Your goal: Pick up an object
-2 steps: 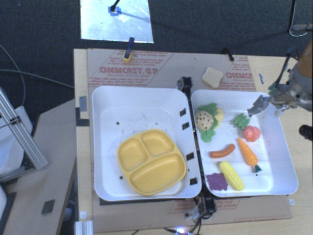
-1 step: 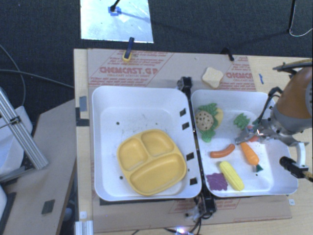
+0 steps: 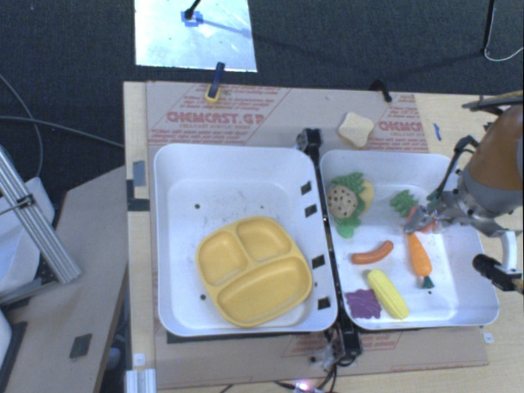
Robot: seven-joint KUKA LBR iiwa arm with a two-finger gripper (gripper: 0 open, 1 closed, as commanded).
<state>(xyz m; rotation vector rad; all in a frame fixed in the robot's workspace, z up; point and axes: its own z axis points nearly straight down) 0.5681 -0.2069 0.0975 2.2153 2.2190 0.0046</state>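
— What sits on the bench besides the bins?
— A pale sponge-like block (image 3: 356, 128) lies just above the right bin; a blue and yellow tool (image 3: 215, 83) rests near the bench's far edge; a shiny square sheet (image 3: 195, 23) lies on the dark floor beyond.
— And at the left?
— A metal frame rail (image 3: 37, 219) slants across a grey side table (image 3: 82, 260).

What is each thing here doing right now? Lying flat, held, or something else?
yellow tray: flat in left bin, compartments bare
carrot: lying loose in right bin
sausage: lying loose
corn: lying loose
gripper: low, above carrot's top end
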